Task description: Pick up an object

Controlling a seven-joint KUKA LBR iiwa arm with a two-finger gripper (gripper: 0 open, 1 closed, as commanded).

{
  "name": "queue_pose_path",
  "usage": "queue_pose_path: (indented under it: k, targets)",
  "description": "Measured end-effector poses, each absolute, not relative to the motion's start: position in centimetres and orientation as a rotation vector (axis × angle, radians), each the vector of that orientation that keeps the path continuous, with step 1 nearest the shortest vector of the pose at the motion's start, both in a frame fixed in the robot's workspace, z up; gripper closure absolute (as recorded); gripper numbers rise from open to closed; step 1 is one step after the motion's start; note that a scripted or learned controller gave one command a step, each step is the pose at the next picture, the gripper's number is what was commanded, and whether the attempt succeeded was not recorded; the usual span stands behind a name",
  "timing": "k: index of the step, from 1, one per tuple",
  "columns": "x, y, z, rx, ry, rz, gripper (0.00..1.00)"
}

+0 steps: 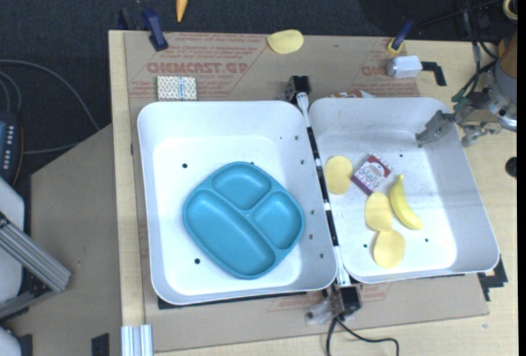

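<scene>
Banana (403, 204) mid right bin (460, 256); spread-fingered, unladen gripper (450, 129) at far-right rim.

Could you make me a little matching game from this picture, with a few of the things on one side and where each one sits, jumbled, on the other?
Things:
1. blue plate
2. banana
3. small carrot
4. gripper

Places:
A. on the dark floor beyond the bench's far edge
B. over the far right corner of the right bin
C. in the left bin
D. in the right bin, beside some yellow chips

Pairs: 1-C, 2-D, 3-A, 4-B
</scene>
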State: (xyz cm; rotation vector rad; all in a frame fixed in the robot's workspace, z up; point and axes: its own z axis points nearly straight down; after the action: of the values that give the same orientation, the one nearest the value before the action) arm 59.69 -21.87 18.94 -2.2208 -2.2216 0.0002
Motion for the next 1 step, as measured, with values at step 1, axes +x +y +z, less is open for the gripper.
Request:
queue_pose_path:
  k: [1]
  targets:
    - [57.23,-16.85,8.8,-2.224,-2.226,-0.004,0.0]
